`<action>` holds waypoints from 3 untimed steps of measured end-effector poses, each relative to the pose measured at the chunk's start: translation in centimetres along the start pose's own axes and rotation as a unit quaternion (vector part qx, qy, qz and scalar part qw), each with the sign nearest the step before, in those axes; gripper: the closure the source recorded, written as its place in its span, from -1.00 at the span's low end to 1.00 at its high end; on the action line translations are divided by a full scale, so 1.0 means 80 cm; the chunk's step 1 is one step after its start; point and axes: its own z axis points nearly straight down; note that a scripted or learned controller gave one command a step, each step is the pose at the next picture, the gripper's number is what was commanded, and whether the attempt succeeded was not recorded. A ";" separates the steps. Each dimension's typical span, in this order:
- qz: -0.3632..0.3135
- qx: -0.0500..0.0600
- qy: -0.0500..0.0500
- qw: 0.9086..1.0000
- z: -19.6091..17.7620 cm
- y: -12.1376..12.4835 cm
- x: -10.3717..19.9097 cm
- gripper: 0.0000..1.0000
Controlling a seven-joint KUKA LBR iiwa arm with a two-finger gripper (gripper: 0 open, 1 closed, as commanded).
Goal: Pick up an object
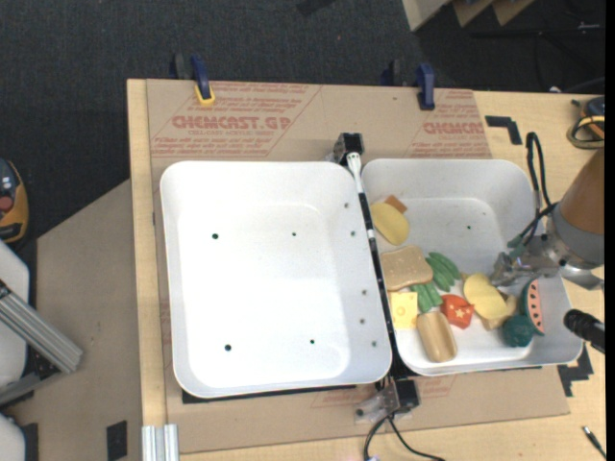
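Observation:
The right bin [452, 176] holds several toy foods along its left and near side. A yellow chip-like piece [390, 223] lies toward the back left, with a bread slice [406, 268] and a green vegetable [443, 270] nearer. A cheese block [405, 308], a hot-dog bun [434, 336] and a red tomato [457, 310] sit at the front. A yellow lemon-like piece [486, 299], a teal ball [517, 331] and a watermelon slice [534, 313] lie at the right. My gripper [511, 269] hangs low at the bin's right side, just above the lemon-like piece.
The left bin [259, 185] stands beside the right one, with a black clamp [349, 146] at the divide's far end. Blue clamps [201, 77] hold the cardboard base at the back. Cables [534, 171] trail along the arm at the right.

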 end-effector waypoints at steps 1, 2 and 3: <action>-0.003 -0.009 -0.004 1.000 -0.161 0.029 0.000 1.00; -0.003 -0.006 -0.002 1.000 -0.206 0.090 0.002 1.00; -0.002 -0.004 -0.002 1.000 -0.222 0.087 0.009 1.00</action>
